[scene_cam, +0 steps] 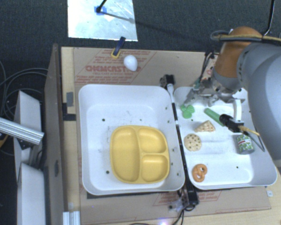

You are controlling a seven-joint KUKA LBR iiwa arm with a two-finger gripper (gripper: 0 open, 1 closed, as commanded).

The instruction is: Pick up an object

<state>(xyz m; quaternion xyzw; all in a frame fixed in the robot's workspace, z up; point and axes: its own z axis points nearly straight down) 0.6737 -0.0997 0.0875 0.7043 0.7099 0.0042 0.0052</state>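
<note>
Nothing's lifted yet — your gripper (210, 95) hangs low in the right bin (267, 175), whether clenched I cannot tell — green piece (188, 110) just beside

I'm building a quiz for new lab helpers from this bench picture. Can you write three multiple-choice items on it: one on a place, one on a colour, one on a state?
1. Where does the yellow plastic divided plate lie?
A. left white bin
B. right white bin
C. on the cardboard

2. What colour is the small can near the right bin's edge?
A. red
B. green
C. blue

3. How does the gripper stand to the cookie?
A. clamped on it
B. pressing on it
C. apart from it

Answers: 1 A, the plate sits inside the left white bin. 2 B, its label looks green. 3 C, the gripper is at the bin's far end, with the cookie lying nearer the camera.
</note>
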